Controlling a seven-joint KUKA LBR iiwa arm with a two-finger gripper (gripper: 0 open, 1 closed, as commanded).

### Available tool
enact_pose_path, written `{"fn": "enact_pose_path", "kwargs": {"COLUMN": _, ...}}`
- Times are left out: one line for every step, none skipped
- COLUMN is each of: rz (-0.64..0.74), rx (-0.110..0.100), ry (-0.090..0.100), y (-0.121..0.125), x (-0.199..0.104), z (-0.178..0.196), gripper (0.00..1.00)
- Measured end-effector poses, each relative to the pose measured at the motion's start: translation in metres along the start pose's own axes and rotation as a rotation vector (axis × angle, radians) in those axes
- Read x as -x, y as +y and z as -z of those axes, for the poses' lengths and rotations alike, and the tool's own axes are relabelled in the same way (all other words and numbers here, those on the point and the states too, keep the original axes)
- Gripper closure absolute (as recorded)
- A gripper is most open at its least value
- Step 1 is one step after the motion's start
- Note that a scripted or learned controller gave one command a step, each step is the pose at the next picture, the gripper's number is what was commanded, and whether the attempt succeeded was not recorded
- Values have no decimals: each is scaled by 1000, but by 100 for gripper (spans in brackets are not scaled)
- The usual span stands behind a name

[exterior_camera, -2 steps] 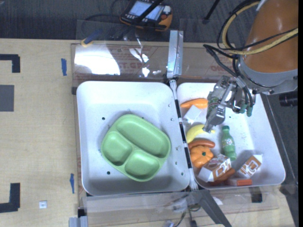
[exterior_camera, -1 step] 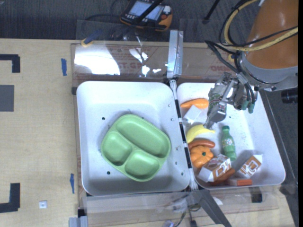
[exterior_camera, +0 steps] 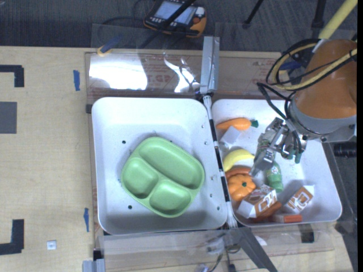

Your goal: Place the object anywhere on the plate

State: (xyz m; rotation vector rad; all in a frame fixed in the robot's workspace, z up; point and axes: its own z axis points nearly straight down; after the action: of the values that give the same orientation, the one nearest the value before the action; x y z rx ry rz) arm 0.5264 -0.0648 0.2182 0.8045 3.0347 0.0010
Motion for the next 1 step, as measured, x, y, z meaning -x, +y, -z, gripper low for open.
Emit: {"fn": "enact_pose_path", "kwargs": {"rz": 279, "rx": 2, "ry": -3, "y": 44, "x": 23, "z": -33, "gripper": 100}}
